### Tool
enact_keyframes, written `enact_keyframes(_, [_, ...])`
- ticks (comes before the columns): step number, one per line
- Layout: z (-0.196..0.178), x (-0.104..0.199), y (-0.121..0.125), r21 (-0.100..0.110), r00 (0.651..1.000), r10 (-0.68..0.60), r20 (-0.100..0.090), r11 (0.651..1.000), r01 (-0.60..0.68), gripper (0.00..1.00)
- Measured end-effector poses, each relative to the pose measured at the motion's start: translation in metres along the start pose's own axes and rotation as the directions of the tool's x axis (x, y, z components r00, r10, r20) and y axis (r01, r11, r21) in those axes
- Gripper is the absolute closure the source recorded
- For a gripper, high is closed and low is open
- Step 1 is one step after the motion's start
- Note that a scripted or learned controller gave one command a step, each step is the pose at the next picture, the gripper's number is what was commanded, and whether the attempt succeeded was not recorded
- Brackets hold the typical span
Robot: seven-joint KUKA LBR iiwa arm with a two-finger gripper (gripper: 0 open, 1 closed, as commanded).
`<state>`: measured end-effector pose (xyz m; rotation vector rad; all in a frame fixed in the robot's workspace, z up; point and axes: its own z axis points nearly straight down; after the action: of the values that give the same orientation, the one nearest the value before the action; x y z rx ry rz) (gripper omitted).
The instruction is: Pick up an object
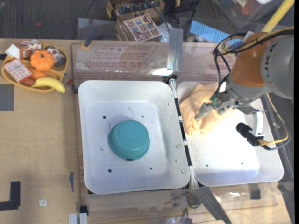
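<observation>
Inspector: Where is the gripper (202, 114)?
Clerk: Low in the right bin (243, 171), at the pale yellow cloth (196, 107) bunched in that bin's upper left corner.
Inspector: Finger state?
Clerk: Cannot tell.
Inspector: Left bin (93, 101)?
Clerk: A teal bowl (130, 139), upside down, near the middle.

Two bins sit side by side on the bench, touching along their inner edges. A bowl (130, 139) lies upside down near the middle of the left bin (93, 101). In the right bin (233, 167), a crumpled cloth (198, 107) fills the far left corner, against the shared wall. The gripper (204, 111) hangs over the cloth (the arm reaches in from the right). Well to the left, at the bench's far corner, a dish (9, 73) holds toy food, a banana (49, 83) at its near rim.
</observation>
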<state>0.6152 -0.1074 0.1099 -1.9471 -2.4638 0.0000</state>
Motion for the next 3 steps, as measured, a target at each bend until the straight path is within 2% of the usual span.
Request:
enact_keyframes(1, [0.020, 0.002, 0.019, -0.011, 1.000, -0.021, 0.006, 1.000, 0.021, 0.00])
enact_keyframes(2, [-0.073, 0.016, 0.058, 0.000, 0.993, -0.115, 0.002, 0.993, 0.115, 0.00])
enact_keyframes(3, [0.002, -0.019, 0.049, 0.000, 0.985, -0.170, 0.001, 0.985, 0.170, 0.00])
